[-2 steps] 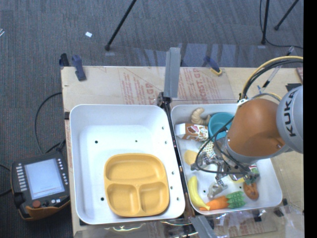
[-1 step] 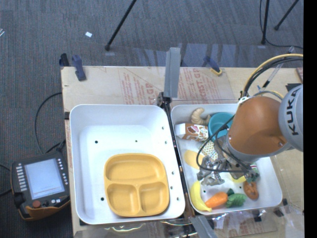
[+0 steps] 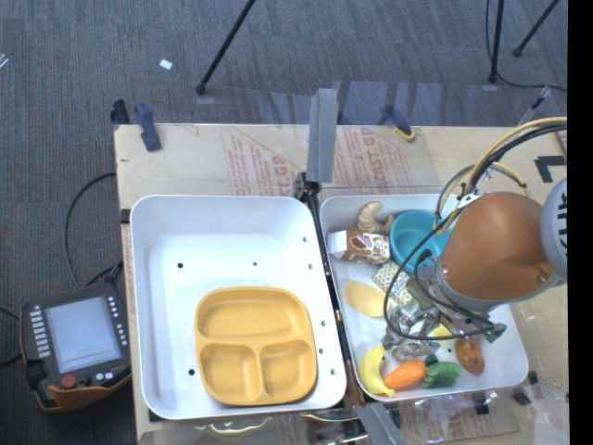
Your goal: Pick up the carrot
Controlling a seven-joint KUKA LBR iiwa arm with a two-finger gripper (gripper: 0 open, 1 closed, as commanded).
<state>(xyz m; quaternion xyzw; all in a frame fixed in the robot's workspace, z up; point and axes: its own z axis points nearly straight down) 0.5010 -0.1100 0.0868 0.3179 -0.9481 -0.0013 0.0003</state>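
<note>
Here we see the arm (image 3: 491, 248) reaching low into the right bin (image 3: 515, 364), above the carrot (image 3: 405, 375).
We read the left bin (image 3: 157, 248) with its yellow tray (image 3: 257, 344) as a drop spot; the carrot lies near the right bin's front edge, between a banana (image 3: 372, 371) and a green piece (image 3: 443, 374). The gripper (image 3: 412, 327) sits under cables, so we cannot tell its state.

Orange carrot (image 3: 405, 375) lying flat, near front edge of right bin (image 3: 515, 364).
</note>
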